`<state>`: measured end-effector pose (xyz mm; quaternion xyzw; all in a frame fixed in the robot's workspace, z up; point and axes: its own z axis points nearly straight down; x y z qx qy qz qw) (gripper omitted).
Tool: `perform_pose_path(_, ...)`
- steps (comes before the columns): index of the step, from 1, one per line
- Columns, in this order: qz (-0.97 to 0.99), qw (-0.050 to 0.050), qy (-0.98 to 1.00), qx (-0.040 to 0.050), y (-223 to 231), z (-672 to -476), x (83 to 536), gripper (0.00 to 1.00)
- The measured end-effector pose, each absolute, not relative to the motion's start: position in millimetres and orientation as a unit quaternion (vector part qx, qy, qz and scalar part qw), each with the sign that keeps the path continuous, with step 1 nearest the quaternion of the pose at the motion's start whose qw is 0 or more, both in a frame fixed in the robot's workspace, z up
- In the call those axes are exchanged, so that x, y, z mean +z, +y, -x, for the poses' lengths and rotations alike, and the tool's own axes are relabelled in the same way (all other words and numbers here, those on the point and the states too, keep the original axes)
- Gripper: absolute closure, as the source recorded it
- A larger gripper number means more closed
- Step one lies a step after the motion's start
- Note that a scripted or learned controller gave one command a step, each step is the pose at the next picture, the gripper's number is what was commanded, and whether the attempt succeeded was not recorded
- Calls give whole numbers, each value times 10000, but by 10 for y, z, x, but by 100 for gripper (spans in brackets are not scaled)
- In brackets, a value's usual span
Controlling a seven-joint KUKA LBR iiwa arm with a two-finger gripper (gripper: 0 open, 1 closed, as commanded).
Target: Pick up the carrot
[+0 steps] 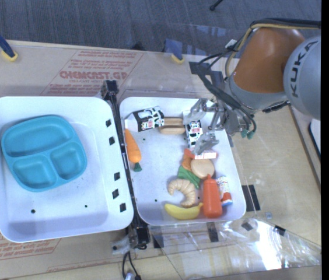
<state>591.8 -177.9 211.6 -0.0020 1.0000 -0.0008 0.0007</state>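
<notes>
Banana (182, 211) at near rim; slim orange carrot (132, 147), green-tipped, by left wall; fingers' (202, 134) spread unclear.

Bench (269, 156) is sitting under a brown cardboard sheet (65, 69) with red print. Two shallow white bins are lying on it side by side, touching along a black clipped seam. Left bin (53, 214) is carrying a blue divided tray (42, 151). Right bin (153, 162) is carrying a pile of toy food. Yellow clamp (4, 48) is gripping the sheet's far left corner. Clear plastic film (269, 244) is lying crumpled at the near right.
</notes>
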Motion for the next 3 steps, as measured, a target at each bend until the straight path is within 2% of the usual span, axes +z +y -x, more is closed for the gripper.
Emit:
perform_pose_path(1,157,-11,9999,19,-993,-5611,1661,0)
perform_pose_path(2,-359,-42,9993,12,-890,-5914,878,0)
perform_pose_path(3,-814,-155,9966,11,-1029,-6341,890,0)
